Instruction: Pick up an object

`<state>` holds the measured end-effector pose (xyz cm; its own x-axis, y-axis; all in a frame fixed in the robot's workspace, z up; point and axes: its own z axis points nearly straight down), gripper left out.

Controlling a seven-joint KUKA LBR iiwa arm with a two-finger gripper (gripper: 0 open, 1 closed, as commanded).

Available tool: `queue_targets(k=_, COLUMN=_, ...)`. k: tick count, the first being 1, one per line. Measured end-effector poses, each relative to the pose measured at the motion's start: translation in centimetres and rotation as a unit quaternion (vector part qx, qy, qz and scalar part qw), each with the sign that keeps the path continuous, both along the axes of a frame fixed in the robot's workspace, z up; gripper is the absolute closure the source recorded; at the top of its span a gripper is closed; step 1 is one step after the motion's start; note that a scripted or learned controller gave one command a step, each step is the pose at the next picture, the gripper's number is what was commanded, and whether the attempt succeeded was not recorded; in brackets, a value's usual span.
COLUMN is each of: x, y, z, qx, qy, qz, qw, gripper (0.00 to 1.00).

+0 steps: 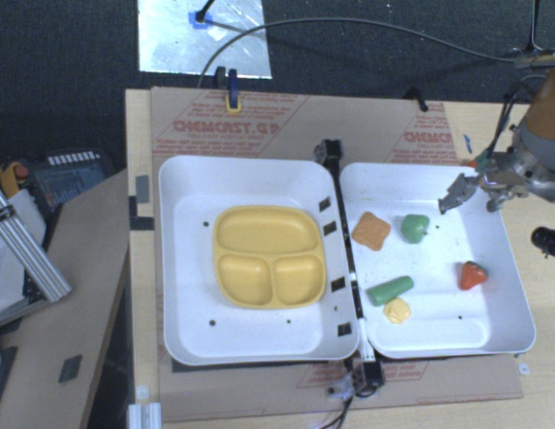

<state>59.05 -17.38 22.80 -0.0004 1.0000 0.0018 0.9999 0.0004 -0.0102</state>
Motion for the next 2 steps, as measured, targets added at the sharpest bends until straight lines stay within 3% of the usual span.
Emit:
queue_targets(k=1, x=0.3, y=0.0, z=0.7, qx=-0.0011, qy=-0.006, qz=0.001, qw=1.0000, gripper=0.00)
queue_targets(k=2, x=0.0, y=-0.2, z=-5.5, qx=-0.0007, qy=-0.004, qz=0.000, qw=1.0000, gripper=0.00)
